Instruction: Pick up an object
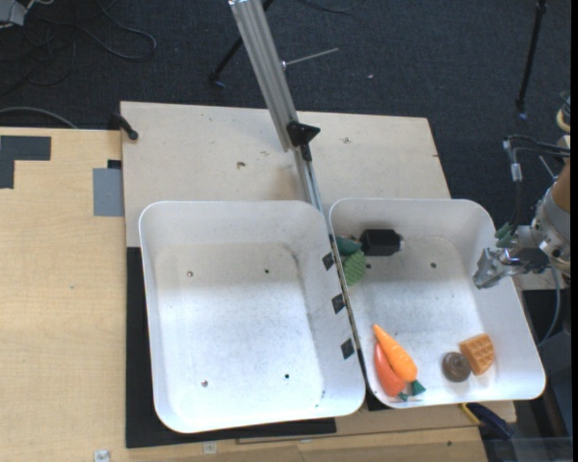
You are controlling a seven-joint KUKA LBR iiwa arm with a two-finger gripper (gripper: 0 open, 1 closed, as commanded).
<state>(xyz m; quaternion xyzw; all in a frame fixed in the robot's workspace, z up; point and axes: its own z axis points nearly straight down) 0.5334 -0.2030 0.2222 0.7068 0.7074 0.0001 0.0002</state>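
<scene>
The right bin (462, 221) holds an orange carrot (393, 351) lying over a red piece (386, 372) near its front edge. A tan waffle-like piece (478, 352) and a small brown round piece (455, 366) sit at the front right. A black cylinder (380, 242) and a green leafy item (352, 261) lie at the bin's back left, by the divider. My gripper (489, 269) hovers at the right bin's right rim, away from all of these, with nothing seen in it.
The left bin (231, 316) stands beside the right one. A slanted aluminium rail (270, 75) crosses the back of the bench and ends between the bins. Cables lie on the dark floor behind.
</scene>
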